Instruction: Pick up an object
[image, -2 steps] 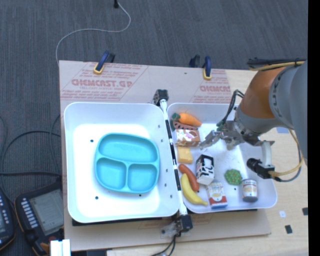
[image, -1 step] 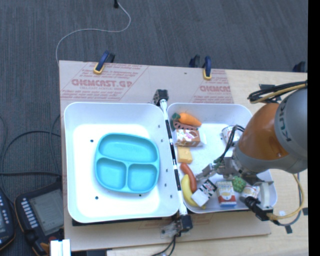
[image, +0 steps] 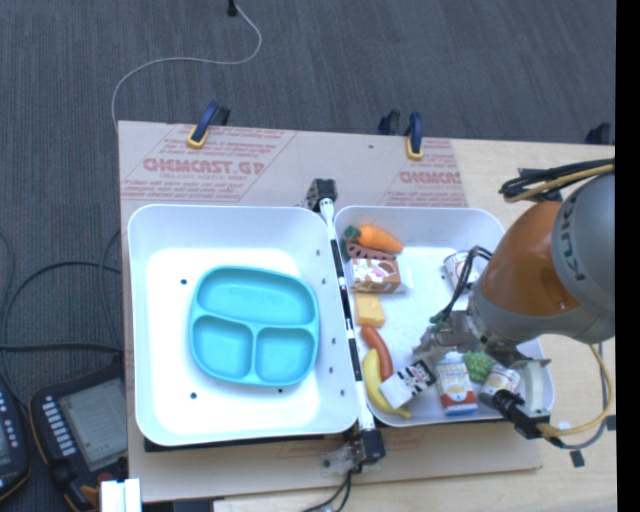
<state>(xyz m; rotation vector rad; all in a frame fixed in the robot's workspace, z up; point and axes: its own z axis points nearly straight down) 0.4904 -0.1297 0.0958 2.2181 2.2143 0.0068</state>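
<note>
Right-hand shallow white bin (image: 420, 222), near to far. At its six-o'clock edge: one yellow plastic banana (image: 378, 388), one small red-and-white carton (image: 457, 385), one green leafy toy (image: 478, 365). Over these hangs the two-finger gripper (image: 437, 350) — finger state cannot be told. Toward the centre: one red sausage (image: 377, 348), one yellow cheese block (image: 370, 311). Toward twelve o'clock: one printed snack box (image: 373, 273), one orange plastic carrot (image: 378, 238). All are probably light, stiff, smooth — best pinched across the narrow middle. At nine o'clock, the other white bin (image: 140, 300) holds one blue three-compartment plate (image: 256, 325).
</note>
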